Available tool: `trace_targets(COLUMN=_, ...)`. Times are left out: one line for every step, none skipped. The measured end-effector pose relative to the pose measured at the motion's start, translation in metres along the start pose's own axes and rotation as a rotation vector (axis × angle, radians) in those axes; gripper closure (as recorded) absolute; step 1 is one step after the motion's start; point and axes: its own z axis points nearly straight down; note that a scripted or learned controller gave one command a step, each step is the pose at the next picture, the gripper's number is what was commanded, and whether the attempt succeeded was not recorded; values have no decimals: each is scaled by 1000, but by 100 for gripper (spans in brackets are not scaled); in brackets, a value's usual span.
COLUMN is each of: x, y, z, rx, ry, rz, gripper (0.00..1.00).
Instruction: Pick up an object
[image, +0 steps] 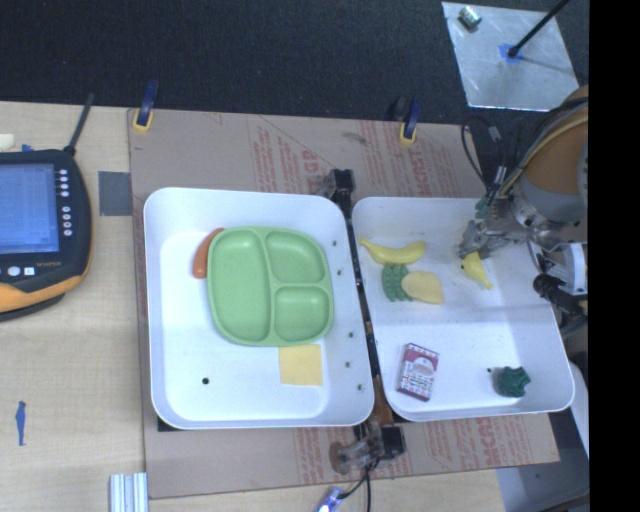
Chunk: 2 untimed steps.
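A: If the gripper (487, 238) comes down off-centre, what goes wrong?

B: Most likely it nudges the wedge (478, 271) instead of catching it. That small yellow piece lies on the floor of the right bin (420, 203), just beside the gripper's tip on the near side. It looks light and tapered, so I judge a glancing touch would send it skidding.

A: Is the gripper spread or pressed together?

B: I cannot tell; the tip is a dark tangle from this angle. I also see nothing clearly held in it, so I count the wedge as resting loose.

A: Any other hazards?

B: The far wall of the bin is near the gripper. A push in that direction could pin the wedge against the wall, where a grasp would be harder. The wrist also sits close to the right rim, so a wide swing could clip it.

A: Where is there open room?

B: Toward the middle of the bin. Bare floor lies between the wedge and the red box (419, 371), and the dark green toy (512, 381) sits well apart at the near corner. The banana (393, 250) and the green-and-yellow lump (408, 284) crowd the left side, so I would keep clear of those.

A: And the left bin (180, 390)?

B: It holds the plate (270, 285) and a yellow square (301, 364), well away from the gripper.
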Motion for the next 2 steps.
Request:
trace_targets(x=39, y=18, z=-60, rx=5, ry=5, rz=5, gripper=100)
trace_targets(x=117, y=-1, z=-85, rx=9, ry=5, rz=3, gripper=100)
